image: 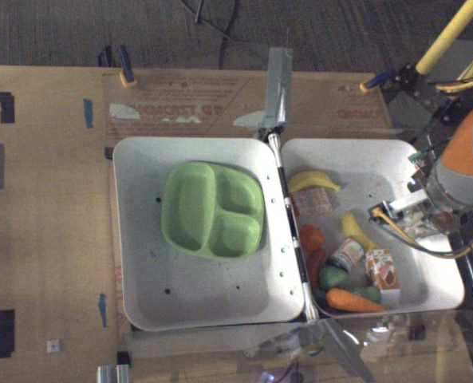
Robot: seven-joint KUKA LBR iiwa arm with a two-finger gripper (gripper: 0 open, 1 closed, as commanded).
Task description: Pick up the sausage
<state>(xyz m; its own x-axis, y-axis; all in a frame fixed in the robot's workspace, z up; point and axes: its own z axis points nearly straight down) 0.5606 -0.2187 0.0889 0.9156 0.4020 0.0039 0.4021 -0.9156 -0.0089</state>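
Camera view. Gripper (434, 218) sits over the right bin (380, 154), against that bin's right wall about midway along it, with the arm's orange band (471, 154) just beyond the same wall. Whether the pincer is spread or pressed together: cannot tell, since the wrist body hides its tip. It touches none of the items, and nothing is seen pinched in it. Sausage (316, 264): taken to be the dark red, stubby piece close to the right bin's left wall, toward its near corner, well apart from the gripper across the bin floor. Crowded on all sides. A red round item (312, 236) touches it on the far side and a green item (333, 278) lies against it on the near side. A small can (348, 254) lies tilted just beside it toward the bin's middle. Between the sausage and the right wall are a yellow piece (354, 230), a printed carton (381, 268) and, along the near wall, a carrot (354, 300). Toward the right bin's far left corner lies a banana (313, 182), with a pale packet (316, 203) just below it. Past the right bin's left wall is the left bin (140, 214), holding a green divided plate (214, 210).
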